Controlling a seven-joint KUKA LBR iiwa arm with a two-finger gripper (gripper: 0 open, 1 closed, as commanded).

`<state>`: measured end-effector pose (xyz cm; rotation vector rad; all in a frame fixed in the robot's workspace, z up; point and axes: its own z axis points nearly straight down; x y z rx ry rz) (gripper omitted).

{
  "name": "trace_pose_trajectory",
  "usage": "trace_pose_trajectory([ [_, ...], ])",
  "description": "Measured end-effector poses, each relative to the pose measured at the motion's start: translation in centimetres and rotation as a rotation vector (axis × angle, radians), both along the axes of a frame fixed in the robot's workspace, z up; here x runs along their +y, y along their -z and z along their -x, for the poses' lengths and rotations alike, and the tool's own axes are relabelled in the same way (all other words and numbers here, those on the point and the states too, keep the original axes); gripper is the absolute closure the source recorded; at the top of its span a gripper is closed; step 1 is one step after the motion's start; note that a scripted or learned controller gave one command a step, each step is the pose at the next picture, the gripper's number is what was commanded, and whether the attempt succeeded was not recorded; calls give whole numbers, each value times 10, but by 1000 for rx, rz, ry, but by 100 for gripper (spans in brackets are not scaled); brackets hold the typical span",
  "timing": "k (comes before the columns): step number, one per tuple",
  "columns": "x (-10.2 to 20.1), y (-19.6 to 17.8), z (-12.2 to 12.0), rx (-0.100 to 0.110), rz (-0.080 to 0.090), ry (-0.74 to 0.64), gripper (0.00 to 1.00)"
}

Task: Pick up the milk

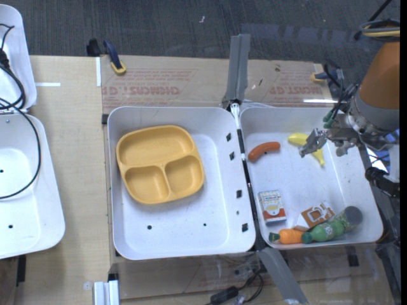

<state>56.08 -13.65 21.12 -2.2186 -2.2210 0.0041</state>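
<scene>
White bins sit side by side. In the right bin (375,202), the small milk carton (272,206) lies near the left wall, untouched. The gripper (321,142) hovers over the far end, beside a banana (305,142), holding nothing visible; its opening cannot be told. Approach seems underway: next, travel toward the carton and descend.

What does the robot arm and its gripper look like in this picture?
The arm is grey with a broad orange band above the wrist. Its gripper is a small dark grey metal part with two thin fingers. Dark cables and a green piece sit near the wrist.
</scene>
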Motion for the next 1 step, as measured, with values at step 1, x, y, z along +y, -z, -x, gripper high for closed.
trace_pose_trajectory([
  [1, 2, 27, 62, -1, -1, -253, 0],
])
